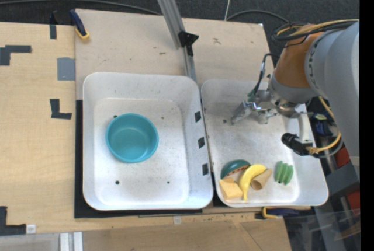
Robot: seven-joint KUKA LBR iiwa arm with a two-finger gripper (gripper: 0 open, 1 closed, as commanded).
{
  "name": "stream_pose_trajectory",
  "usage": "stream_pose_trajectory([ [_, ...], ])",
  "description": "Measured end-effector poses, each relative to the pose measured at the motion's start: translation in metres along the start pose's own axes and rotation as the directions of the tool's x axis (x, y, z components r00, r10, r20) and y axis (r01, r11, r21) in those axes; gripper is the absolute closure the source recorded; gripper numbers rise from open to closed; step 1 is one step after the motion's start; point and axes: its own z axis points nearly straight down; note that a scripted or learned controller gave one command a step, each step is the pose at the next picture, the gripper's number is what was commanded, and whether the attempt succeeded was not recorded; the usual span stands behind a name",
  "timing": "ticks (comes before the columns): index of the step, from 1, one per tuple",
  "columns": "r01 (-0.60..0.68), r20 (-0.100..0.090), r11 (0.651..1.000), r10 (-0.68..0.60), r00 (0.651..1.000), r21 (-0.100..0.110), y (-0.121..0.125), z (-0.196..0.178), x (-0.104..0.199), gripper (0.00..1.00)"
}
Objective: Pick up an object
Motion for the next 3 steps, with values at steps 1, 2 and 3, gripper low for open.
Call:
stream_pose_trajectory([
  [1,0.001,0.0,1.0,-0.001,1.0,0.0,0.0,-0.011,0.0,1.0],
  [2,-0.001,0.0,1.0,0.001,1.0,-0.007,0.009,-0.071,-0.002,1.0],
  [3,-0.001,0.0,1.0,0.001,1.0,-0.009,0.01,-0.134,0.001,1.0],
])
